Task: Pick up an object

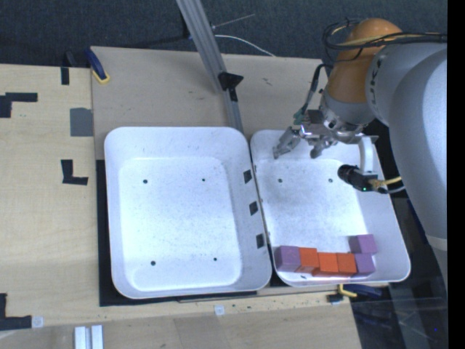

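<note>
Several blocks lie in a row along the near edge of the right bin: a purple block at the left, an orange block, another orange block, and a purple block at the right end. My gripper hangs over the far end of the right bin, well away from the blocks. Its fingers are spread apart with nothing between them.
The left bin stands beside the right one, with black clips along their shared edge. A slanted metal rail crosses the bench behind the bins. Black tape marks lie on the wooden bench at the left.
</note>
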